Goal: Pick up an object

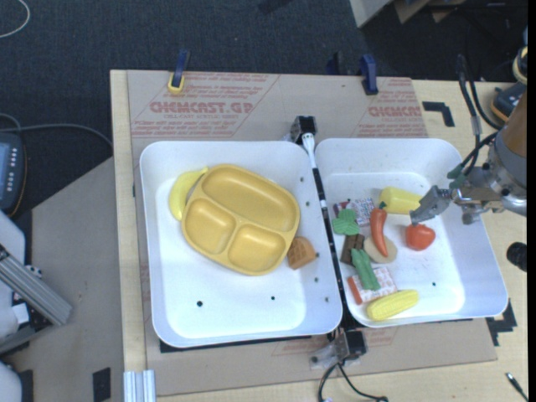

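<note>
Cardboard-topped bench bears two white bins over dark carpet.

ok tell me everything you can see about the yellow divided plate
The yellow divided plate looks like moulded plastic, with rounded corners and three compartments: one long section and two smaller ones. It sits tilted in the left bin, turned at an angle, lying partly over a yellow banana-like piece. A brown bread-like piece touches its right edge.

Even, bright overhead light washes the two shallow white plastic bins nearly to glare, with only faint, soft shadows. The picture is slightly soft, and the dark carpeted floor stays dim.
</note>
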Controlling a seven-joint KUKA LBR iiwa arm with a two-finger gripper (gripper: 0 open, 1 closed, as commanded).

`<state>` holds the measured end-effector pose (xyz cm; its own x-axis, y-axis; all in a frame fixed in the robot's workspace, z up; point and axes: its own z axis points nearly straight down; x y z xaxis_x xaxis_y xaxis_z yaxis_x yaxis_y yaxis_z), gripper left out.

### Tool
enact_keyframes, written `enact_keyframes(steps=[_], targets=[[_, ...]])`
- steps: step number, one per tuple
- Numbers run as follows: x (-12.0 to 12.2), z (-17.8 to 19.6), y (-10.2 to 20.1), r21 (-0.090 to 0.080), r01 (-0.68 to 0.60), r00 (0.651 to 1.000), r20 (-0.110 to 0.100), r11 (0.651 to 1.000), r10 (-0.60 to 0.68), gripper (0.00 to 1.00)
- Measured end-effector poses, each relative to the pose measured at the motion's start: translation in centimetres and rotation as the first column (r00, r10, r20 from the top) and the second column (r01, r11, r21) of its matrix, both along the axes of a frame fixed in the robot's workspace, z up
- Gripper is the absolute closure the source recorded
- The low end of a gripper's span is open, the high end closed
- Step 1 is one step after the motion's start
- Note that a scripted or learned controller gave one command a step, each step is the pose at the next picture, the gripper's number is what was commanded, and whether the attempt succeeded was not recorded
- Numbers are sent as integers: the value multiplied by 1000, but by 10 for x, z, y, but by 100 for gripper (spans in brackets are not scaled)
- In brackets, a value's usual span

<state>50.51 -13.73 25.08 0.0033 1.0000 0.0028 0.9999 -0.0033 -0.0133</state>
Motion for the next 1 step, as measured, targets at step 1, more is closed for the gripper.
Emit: enact_keyframes(steps=[1], targets=[[2, 6, 0, -3, -4, 1000, 13, 1000, 4, 0]])
